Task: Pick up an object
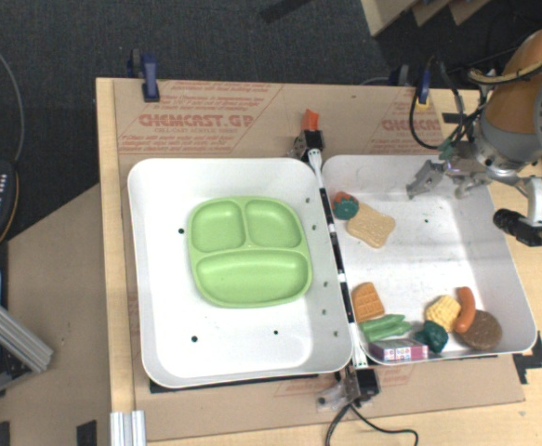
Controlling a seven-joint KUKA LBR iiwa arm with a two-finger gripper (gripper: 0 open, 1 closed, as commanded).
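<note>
Reaching in from the right, the grey arm (522, 110) with its orange band hangs over the far right corner of the right bin (494, 249). Its gripper (449, 177) sits low above the bin's upper edge, two fingers (425, 178) spread apart with nothing between them — open and empty.

Every loose object lies in the right bin, well apart from the gripper. Nearest is a tan slice of toast (370, 225), lying flat in the upper left part of the bin; just beside it, up against the divider, sit a small teal piece (346, 209) and a bit of red-orange (342, 197), touching or nearly so. Along the near edge the rest crowd together: an orange ridged piece (368, 300) by the divider, a green bean pod (385, 325) just below it, a small pink-and-white box (402, 349) at the rim, a teal lump (435, 339), a yellow corn cob (443, 311), a red sausage (465, 307) standing at a tilt, and a brown round patty (482, 330) in the near right corner.

The left bin (159, 277) holds a green divided plate (248, 251) — three compartments, lying flat near the middle. Both bins rest on a cardboard sheet (196, 119) clamped to the bench.
</note>
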